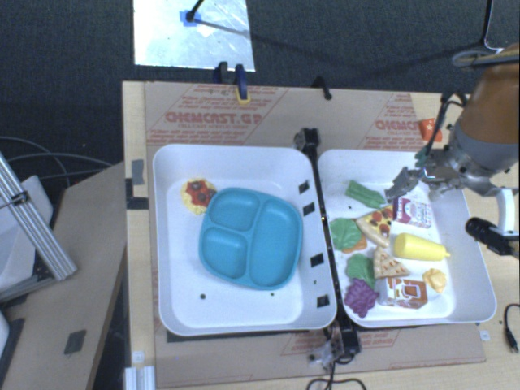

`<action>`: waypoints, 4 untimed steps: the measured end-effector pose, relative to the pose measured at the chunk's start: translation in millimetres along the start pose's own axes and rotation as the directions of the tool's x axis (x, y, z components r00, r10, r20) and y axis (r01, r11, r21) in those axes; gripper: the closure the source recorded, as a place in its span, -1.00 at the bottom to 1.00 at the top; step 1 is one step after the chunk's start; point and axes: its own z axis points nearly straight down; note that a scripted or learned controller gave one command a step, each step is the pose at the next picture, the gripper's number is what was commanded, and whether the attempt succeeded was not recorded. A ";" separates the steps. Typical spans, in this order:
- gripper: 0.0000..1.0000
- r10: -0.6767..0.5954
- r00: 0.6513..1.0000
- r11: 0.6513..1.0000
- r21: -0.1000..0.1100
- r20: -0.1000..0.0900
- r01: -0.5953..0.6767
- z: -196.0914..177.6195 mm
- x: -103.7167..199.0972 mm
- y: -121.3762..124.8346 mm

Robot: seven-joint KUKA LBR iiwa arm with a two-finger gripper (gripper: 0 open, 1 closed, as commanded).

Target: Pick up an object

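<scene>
Camera view showed the pincer [404, 184] at right of frame, above the right bin [479, 295]. Its fingers looked slightly parted, gripping nothing, just beside the white carton [413, 213].

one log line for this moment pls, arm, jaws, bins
arm: over right white bin | gripper: above toy food, nothing seen held | left white bin: blue divided plastic plate, small round pizza toy

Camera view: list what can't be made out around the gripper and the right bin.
- Gripper: finger state unreadable, small and blurred.
- Arm: cut off by the right edge.
- Milk carton: print too small to read; top overlapped by the gripper.
- Purple piece: too small to identify.
</scene>
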 end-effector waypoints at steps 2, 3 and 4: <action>-1.00 -0.002 1.000 1.000 -0.005 0.002 0.002 125.0 4.0 -4.9; -1.00 0.006 1.000 1.000 -0.009 0.006 -0.006 123.3 31.5 -60.5; -1.00 0.003 1.000 1.000 0.003 -0.001 -0.003 126.8 50.4 -95.0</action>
